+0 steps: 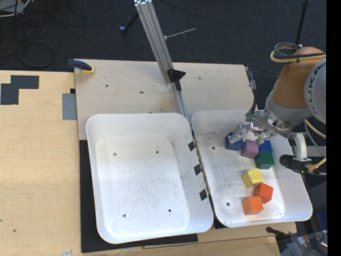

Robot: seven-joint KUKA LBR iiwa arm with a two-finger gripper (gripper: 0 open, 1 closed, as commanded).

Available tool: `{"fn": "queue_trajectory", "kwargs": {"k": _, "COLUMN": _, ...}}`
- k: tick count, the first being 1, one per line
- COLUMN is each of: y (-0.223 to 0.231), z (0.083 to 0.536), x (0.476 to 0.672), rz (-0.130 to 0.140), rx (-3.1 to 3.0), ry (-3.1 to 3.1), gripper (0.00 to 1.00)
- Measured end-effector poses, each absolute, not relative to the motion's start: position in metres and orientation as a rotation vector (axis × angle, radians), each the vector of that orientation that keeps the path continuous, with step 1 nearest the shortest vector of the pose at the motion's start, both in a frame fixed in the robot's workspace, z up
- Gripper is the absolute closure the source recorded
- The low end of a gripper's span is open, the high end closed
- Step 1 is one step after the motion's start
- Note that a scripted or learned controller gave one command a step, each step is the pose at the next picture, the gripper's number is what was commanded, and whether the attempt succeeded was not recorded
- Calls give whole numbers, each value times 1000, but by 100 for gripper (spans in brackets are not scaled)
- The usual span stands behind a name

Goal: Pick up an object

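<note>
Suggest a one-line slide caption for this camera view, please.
KUKA arm's gripper lowered among coloured blocks in the right bin, beside a blue block and purple block.

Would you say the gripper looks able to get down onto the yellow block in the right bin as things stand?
Probably yes. The yellow block lies with its top uncovered, just beyond the green block, and the gripper hovers over the blue and purple blocks a little further up the same bin. The red block crowds one side.

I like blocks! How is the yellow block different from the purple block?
The yellow block is yellow; the purple block is purple. The purple block sits right under the gripper, beside a blue block; the yellow block lies farther from it, near the orange blocks. Both are small cubes in the right bin.
</note>
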State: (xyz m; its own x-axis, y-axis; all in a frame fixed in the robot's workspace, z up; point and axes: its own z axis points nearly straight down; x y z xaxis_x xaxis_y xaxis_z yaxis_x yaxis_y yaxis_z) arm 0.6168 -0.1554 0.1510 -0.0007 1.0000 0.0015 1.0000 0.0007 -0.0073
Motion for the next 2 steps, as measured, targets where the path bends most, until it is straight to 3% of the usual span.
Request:
{"fn": "queue_trajectory", "kwargs": {"k": 1, "y": -159, "z": 116, "x": 620, "rz": -1, "rx": -2231, "ry": -2228, "gripper": 0}}
{"fn": "queue_trajectory", "kwargs": {"k": 2, "y": -160, "z": 128, "x": 620, "rz": -4, "rx": -2235, "ry": -2223, "gripper": 100}}
